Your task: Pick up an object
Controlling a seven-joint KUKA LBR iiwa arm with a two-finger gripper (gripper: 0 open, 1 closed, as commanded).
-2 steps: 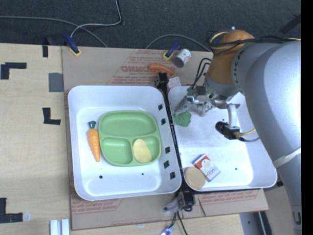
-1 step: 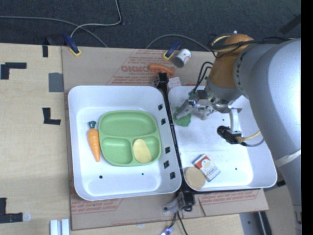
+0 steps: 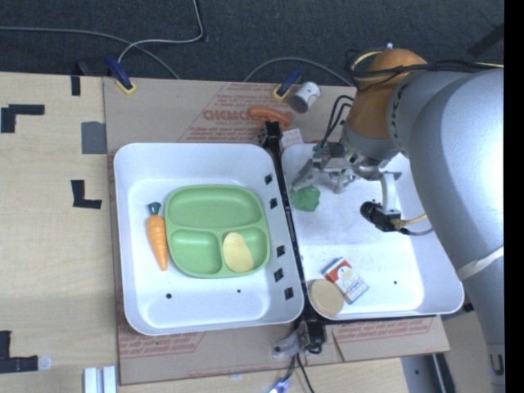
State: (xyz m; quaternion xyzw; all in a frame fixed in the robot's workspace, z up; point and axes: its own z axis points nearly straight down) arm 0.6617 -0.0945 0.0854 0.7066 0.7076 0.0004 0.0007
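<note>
My gripper (image 3: 318,175) hangs over the far left corner of the right bin (image 3: 409,256), on the grey arm with its orange band (image 3: 378,88). Just below and left of it a small green leafy item (image 3: 305,197) lies on the bin floor, close to the gripper's tip; contact is unclear. A red and white box (image 3: 345,278) and a tan round disc (image 3: 327,297) lie near that bin's front edge. In the left bin (image 3: 135,166) sit an orange carrot (image 3: 157,236) and a green divided plate (image 3: 214,211) with a yellow piece (image 3: 238,252) in it.
The black divider (image 3: 282,219) between the bins runs right beside the green item. Behind the bins lie an orange sausage-shaped thing (image 3: 268,114), a small grey cylinder (image 3: 305,96) and blue clamps (image 3: 119,75). The arm's bulk covers the right bin's far right side.
</note>
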